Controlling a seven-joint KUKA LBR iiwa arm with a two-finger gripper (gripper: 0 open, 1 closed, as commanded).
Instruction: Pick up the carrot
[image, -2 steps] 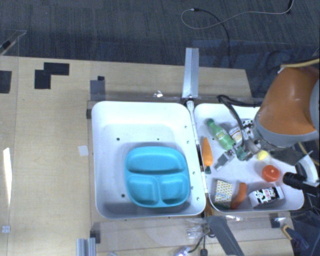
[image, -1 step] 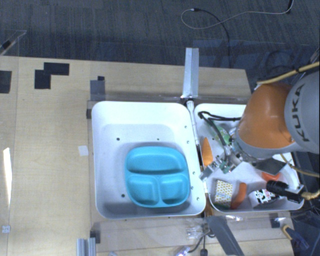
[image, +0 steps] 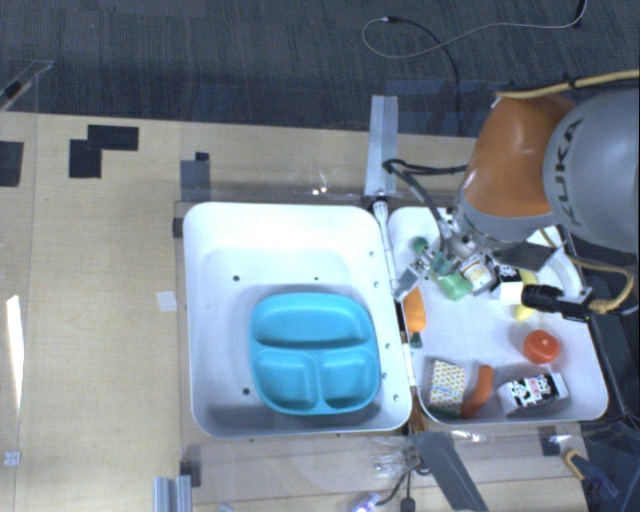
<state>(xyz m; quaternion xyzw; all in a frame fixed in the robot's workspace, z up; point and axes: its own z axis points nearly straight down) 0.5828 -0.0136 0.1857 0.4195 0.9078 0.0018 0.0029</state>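
Note:
The carrot (image: 414, 311) is a short orange piece lying in the right bin (image: 590, 400), close against the bin's left wall. My gripper (image: 428, 266) hangs just above and slightly behind the carrot, under the orange band of the arm (image: 510, 150). From this slanted view I cannot make out whether it touches the carrot. Nothing is visibly held.
A green object (image: 455, 287) lies right beside the gripper, with a yellow piece (image: 524, 311) and an orange round item (image: 541, 346) further right. A patterned packet (image: 448, 384), a red sausage (image: 481, 389) and a small carton (image: 530, 392) lie at the front. The left bin (image: 215, 250) holds a blue divided tray (image: 315, 352).

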